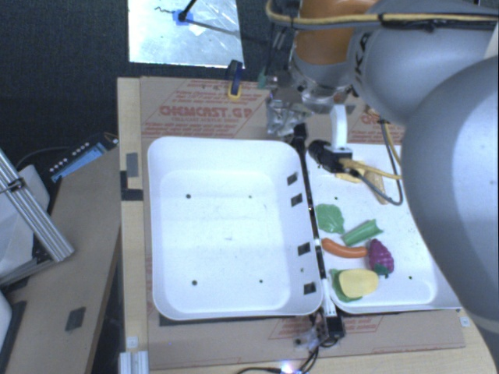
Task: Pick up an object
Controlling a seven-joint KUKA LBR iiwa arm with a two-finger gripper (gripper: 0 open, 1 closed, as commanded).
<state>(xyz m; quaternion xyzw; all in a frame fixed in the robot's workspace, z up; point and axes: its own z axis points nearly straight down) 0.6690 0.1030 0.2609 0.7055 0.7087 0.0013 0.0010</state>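
The right white bin (413, 287) holds several toy foods near its front left corner: a green leafy piece (329, 218), a green pod (361, 231), an orange carrot (343, 248), a purple piece (380, 256) and a yellow piece (357, 283). My gripper (282, 125) hangs at the back, over the far rim where the two bins meet. It is well behind the toy foods and nothing shows in its grasp. The big grey arm covers the right side of this bin.
The left white bin (168, 232) sits beside the right one, with a black divider strip (310, 216) between them. Both rest on a cardboard sheet (203, 107). A yellow and blue clamp (234, 80) and a shiny sheet (183, 22) lie behind them.
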